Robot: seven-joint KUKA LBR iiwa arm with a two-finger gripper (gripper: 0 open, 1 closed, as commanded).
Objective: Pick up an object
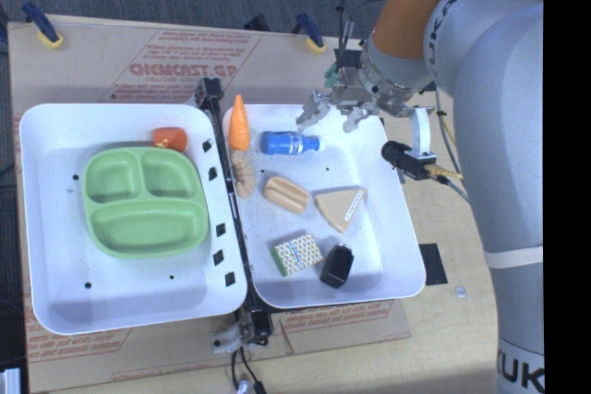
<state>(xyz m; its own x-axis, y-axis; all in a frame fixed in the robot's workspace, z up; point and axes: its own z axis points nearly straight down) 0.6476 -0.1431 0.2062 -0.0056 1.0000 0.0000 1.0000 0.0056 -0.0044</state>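
Note:
My gripper (332, 115) hangs open over the far edge of the right bin (397, 235), its two fingers spread and nothing between them. Just left and slightly nearer lies a blue bottle (288, 143) on its side. An orange carrot (239, 124) stands against the bin's left wall, with a beige shell-like piece (244, 173) below it. Mid-bin sit a tan bread roll (286, 194) and a wedge-shaped sandwich (340, 207). Near the front lie a green patterned sponge (297, 254) and a small black block (336, 266).
The left bin (46, 291) holds a green divided plate (145, 201) and a red tomato-like item (169, 139) behind it. A black clip divider (217, 161) runs between the bins. Cables and a black connector (411, 160) hang beside the wrist.

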